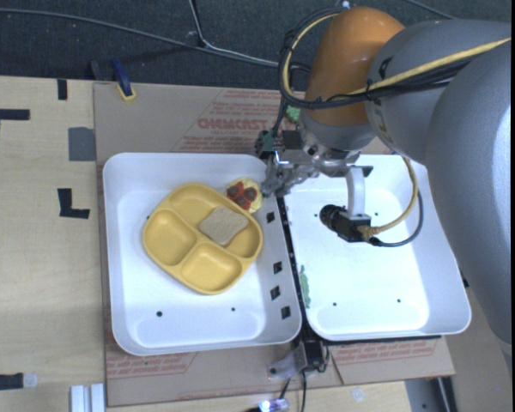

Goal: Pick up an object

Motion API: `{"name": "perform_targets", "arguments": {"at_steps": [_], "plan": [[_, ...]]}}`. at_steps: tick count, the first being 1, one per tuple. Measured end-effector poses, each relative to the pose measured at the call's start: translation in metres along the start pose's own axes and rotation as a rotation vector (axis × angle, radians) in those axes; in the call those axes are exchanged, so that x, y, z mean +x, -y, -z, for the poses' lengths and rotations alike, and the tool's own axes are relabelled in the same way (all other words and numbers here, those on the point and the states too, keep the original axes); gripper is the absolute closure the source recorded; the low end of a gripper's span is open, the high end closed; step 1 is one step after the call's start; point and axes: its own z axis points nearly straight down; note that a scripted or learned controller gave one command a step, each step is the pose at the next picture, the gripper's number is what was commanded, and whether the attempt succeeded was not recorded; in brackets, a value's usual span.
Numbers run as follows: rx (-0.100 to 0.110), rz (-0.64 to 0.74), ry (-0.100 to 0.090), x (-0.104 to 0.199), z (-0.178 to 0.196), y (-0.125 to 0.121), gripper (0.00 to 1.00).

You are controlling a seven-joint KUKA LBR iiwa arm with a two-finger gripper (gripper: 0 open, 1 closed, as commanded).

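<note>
Small red-and-yellow object (pixel 243 194) lies in the left bin (pixel 129 230), at its far right corner, touching the yellow divided plate (pixel 180 239). I see the hand (pixel 279 172) just beside it, over the bins' shared edge; grip state unreadable.

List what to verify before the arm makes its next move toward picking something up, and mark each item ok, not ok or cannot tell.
1. Target in view: a yellow divided plate with a tan square piece on it lies in the left bin: ok.
2. Second candidate: a small red and yellow object sits at the plate's upper right edge: ok.
3. Pincer position: low over the divider between the bins, beside the red object: ok.
4. Pincer over the plate itself: not ok.
5. Something held between the fingers: cannot tell.
6. Cable hanging over the right bin, away from the plate: ok.
</note>
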Motion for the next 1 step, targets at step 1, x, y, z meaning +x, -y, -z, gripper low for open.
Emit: {"name": "perform_targets", "arguments": {"at_steps": [1], "plan": [[-0.002, 0.003, -0.002, 0.0574, 0.0058, -0.0042, 1.0]]}}
